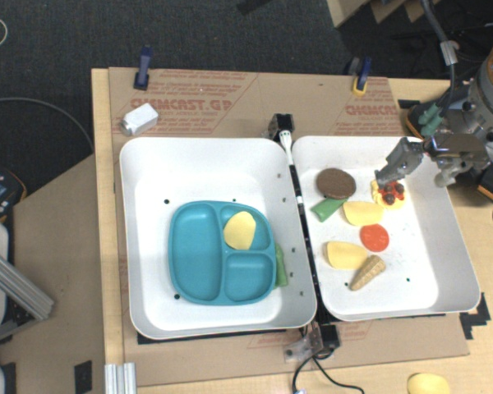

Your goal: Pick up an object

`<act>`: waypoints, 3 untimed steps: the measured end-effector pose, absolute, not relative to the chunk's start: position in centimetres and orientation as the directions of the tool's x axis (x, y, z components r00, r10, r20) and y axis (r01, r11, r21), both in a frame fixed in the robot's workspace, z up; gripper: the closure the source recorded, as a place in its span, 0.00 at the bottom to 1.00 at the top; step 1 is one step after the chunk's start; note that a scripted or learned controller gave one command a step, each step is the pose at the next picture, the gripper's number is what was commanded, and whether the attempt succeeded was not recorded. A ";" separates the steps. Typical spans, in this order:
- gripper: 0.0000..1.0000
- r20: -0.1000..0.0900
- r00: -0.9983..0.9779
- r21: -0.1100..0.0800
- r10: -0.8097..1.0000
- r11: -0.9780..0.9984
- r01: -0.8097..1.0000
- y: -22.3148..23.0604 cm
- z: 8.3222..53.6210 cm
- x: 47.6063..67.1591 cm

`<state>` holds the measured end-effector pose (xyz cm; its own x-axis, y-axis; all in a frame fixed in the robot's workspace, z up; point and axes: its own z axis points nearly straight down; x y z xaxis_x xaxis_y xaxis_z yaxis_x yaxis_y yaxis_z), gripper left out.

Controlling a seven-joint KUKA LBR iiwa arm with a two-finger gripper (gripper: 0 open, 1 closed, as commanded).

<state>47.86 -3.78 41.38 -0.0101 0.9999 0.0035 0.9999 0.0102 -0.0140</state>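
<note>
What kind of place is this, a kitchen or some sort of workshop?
Most likely a robotics lab. A robot arm reaches over two white bins of toy food, set on a cardboard sheet clamped to the bench, with cables on the carpet.

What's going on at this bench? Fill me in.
The grey KUKA arm's gripper is low over the right white bin, near a small red and yellow toy. It holds nothing that I can see. A brown disc, an orange ball and other play food lie there. The left white bin holds a teal divided plate.
</note>
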 end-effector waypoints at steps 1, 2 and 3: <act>0.00 -0.001 0.007 -0.003 1.000 -0.007 1.000 -10.2 41.2 47.9; 0.00 -0.009 0.009 0.015 1.000 -0.009 1.000 -19.1 52.3 47.9; 0.00 0.005 -0.013 -0.015 1.000 0.013 1.000 -5.9 38.1 47.9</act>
<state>47.86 -5.88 38.09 -0.0126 0.9999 0.0053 0.9998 0.0127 -0.0153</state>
